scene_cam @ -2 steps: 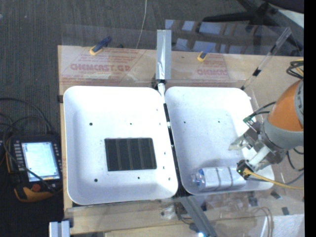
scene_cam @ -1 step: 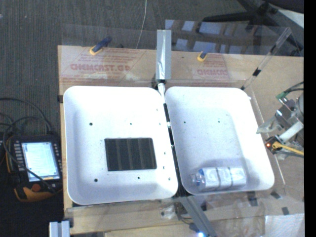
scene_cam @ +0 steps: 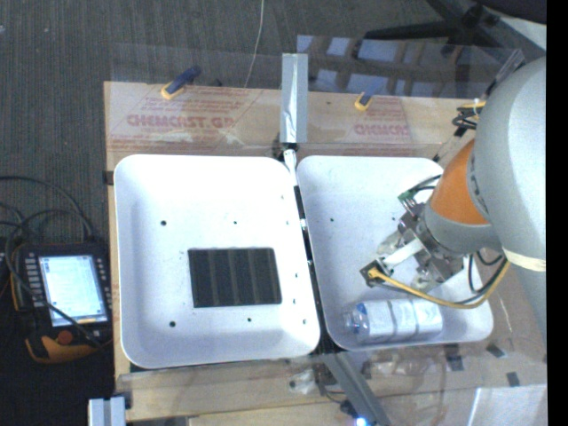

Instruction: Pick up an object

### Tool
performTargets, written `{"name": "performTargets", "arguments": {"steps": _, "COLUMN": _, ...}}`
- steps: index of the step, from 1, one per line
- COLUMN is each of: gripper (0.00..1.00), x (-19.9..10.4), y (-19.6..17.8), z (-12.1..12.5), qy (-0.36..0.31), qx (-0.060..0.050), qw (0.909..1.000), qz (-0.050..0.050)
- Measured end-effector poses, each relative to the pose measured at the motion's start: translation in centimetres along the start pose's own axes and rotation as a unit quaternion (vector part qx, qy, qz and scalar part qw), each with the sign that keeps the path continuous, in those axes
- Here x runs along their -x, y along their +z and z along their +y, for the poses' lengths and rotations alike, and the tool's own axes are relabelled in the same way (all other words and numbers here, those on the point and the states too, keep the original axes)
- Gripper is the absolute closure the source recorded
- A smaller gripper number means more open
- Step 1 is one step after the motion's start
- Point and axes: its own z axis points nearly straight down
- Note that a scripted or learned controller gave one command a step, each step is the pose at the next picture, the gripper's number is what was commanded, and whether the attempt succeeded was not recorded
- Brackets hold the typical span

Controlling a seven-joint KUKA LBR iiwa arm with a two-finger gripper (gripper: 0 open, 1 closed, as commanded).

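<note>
A clear plastic bottle (scene_cam: 393, 319) is lying on its side against the near wall of the right bin (scene_cam: 355, 193), where it is resting free and apart from any fingers. The gripper (scene_cam: 399, 269) is hanging just above and behind it, carrying nothing; how far its fingers are parted cannot be told. A dark ribbed mat (scene_cam: 234, 276) is lying flat in the left bin (scene_cam: 151, 193), well apart.
</note>
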Motion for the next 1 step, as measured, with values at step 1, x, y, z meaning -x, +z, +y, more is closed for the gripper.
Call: {"name": "performTargets", "arguments": {"steps": 1, "gripper": 0.00, "x": 1.99, "y": -13.70, "z": 2.12, "qy": 0.027, "qx": -0.004, "qw": 0.9996, "qz": -0.007}}
